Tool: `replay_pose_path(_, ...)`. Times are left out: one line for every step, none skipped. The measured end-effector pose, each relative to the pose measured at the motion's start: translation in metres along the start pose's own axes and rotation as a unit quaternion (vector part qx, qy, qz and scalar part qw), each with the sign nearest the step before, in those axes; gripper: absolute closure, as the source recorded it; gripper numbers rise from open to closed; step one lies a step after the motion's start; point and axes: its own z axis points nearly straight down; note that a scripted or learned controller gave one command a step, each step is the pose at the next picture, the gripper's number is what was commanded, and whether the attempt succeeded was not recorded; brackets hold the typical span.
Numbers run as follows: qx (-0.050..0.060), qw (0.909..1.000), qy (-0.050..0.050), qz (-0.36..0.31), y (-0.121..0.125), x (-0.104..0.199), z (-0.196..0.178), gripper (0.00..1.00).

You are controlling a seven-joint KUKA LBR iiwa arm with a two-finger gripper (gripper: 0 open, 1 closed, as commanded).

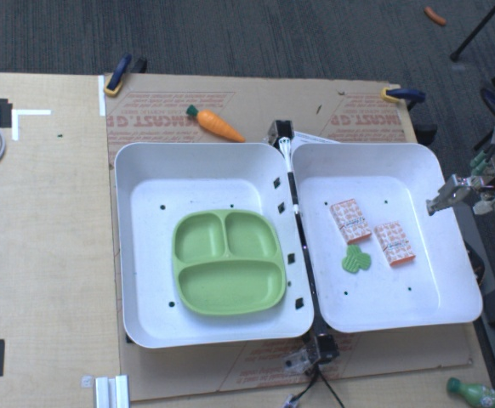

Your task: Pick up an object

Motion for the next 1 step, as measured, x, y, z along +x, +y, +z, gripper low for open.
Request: replay_pose_path(0.000, 0.9998, 0.001, 0.019, 0.0062, 0.0254, 0.1356, 0.00)
